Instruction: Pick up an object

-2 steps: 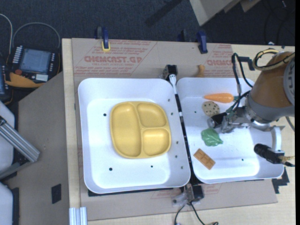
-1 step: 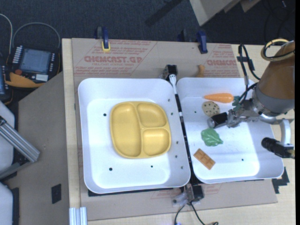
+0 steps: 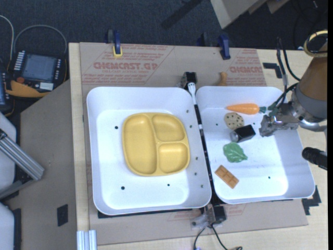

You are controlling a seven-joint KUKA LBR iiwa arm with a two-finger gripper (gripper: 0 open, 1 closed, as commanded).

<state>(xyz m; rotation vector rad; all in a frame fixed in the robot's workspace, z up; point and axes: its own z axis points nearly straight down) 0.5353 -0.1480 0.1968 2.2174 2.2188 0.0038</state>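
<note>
While the gripper (image 3: 266, 126) hovers low in the right bin (image 3: 291, 184), nothing sits between its fingers.
Black cylinder (image 3: 243, 134) at its nine o'clock; jaw state unclear.

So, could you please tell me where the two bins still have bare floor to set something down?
Right bin: bare along the near edge, right of the cracker. Its far-left part is crowded: carrot, cookie, dark cylinder, green piece, claw. Left bin: only margins around the yellow plate.
</note>
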